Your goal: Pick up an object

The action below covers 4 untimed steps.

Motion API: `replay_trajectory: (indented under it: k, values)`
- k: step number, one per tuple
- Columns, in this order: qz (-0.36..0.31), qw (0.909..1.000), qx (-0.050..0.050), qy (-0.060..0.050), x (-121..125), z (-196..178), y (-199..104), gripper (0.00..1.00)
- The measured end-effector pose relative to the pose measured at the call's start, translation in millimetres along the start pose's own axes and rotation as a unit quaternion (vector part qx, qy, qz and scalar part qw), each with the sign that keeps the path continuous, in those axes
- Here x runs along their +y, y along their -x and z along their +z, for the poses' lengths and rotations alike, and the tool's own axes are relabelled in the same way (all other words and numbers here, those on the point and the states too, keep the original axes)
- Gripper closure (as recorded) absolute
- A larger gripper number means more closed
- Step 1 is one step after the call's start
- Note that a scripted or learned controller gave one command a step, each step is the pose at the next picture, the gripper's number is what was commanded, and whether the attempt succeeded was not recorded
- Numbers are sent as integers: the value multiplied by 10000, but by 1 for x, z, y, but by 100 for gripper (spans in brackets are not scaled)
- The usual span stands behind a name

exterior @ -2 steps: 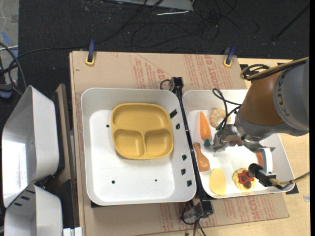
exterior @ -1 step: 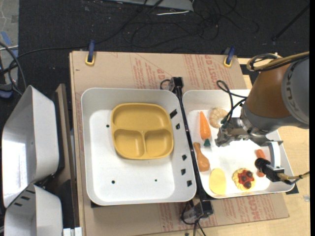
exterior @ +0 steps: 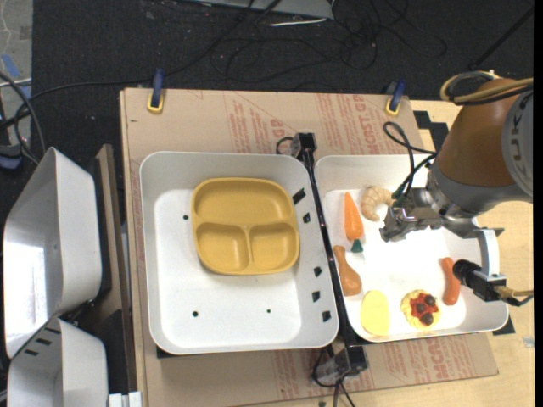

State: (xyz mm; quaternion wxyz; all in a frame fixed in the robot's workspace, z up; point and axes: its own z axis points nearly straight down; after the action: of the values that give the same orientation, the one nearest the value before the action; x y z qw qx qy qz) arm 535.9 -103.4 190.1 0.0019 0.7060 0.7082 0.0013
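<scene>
The grey arm with its orange band point(exterior: 479, 134) comes in from three o'clock and hangs over the upper half of the right shallow white bin point(exterior: 482, 319). Its dark metal two-finger gripper point(exterior: 399, 225) hovers above bare bin floor; whether it is wide or narrow I cannot tell, and nothing is seen held in it.

The toy foods lie around it in the right bin. An orange plastic carrot with a green tip point(exterior: 353, 220) lies just beside the gripper at nine o'clock, lengthwise along the bin's left wall. A cream, knobbly cauliflower-like piece point(exterior: 374, 199) sits at about ten o'clock from the gripper, close to the carrot's top end. An orange-brown drumstick-shaped piece point(exterior: 347, 270) lies at seven o'clock, below the carrot. A pale yellow oval piece point(exterior: 375, 313) rests near the bin's bottom edge at six o'clock, and just beside it, toward three o'clock, is a small round yellow piece with red and dark toppings point(exterior: 422, 308). A red-orange sausage-shaped piece point(exterior: 450, 280) lies at four o'clock from the gripper.

The left shallow white bin point(exterior: 170, 312) holds a yellow plastic divided plate with three compartments point(exterior: 245, 225), toward twelve o'clock of the bin's middle.
</scene>
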Motion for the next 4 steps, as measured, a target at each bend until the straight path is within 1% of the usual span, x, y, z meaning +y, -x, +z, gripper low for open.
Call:
replay_trajectory:
  k: [1, 2, 3, 4]
  values:
    - [-4, 10000, -1, 0, 3, -43, 1, 100]
    - [-23, 10000, 12, -28, 2, -33, -53, 100]
    - [-23, 10000, 13, -31, -3, -32, -97, 100]
    - [-25, 10000, 12, -36, -14, -25, -148, 100]
